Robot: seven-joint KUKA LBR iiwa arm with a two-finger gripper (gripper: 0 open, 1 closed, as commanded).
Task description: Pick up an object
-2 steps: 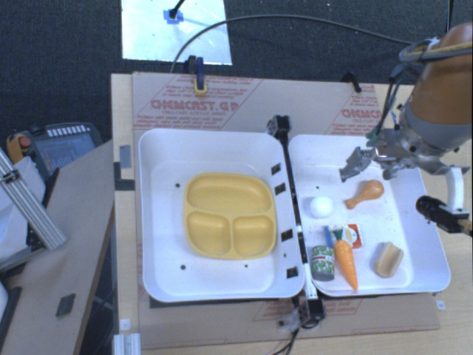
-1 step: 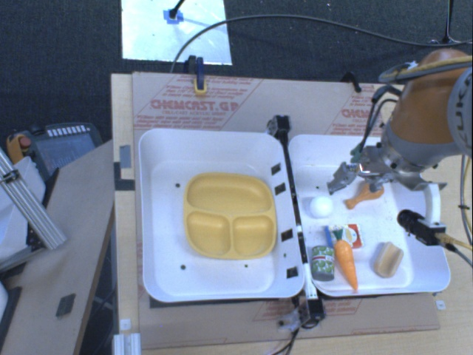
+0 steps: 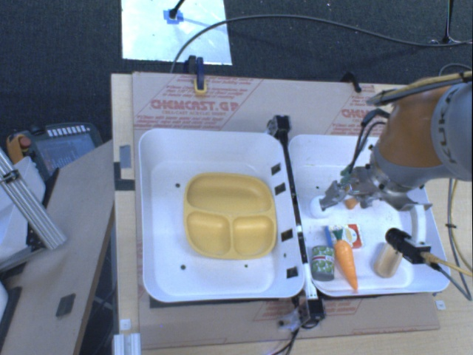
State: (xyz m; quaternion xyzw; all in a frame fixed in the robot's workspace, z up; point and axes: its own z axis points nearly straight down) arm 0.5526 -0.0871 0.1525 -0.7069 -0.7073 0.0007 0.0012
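tool [image 3: 330, 197]: low over the middle of the right bin [image 3: 316, 152], pointing toward the left of the view. open or closed cannot be told from this angle, and no item is seen gripped.
arm [image 3: 425, 135]: grey with an orange band, reaching in from the right edge over the far right part of the right bin.
small orange item [image 3: 351, 203]: just beside the tool on its near side, partly hidden. its kind cannot be told.
packet [image 3: 354, 235]: red and white, flat on the bin floor, near the tool on its near side.
blue and green item [image 3: 330, 235]: just left of the packet, too small to identify.
carrot [image 3: 346, 264]: orange, lying on the bin floor with its tip toward the near rim and its top close to the packet.
can [image 3: 322, 262]: dark with a green label, just left of the carrot, against the near left corner of the right bin.
tan block [image 3: 386, 260]: near the near rim, right of the carrot and apart from it.
left bin [image 3: 162, 168]: touching the right bin along a dark central joint.
yellow tray [image 3: 229, 214]: three compartments, lying flat in the middle of the left bin, well apart from the tool.
worktop [image 3: 222, 98]: covered by a board with red print, carrying both bins.
clamp [image 3: 198, 76]: yellow and dark, on the far edge of the board.
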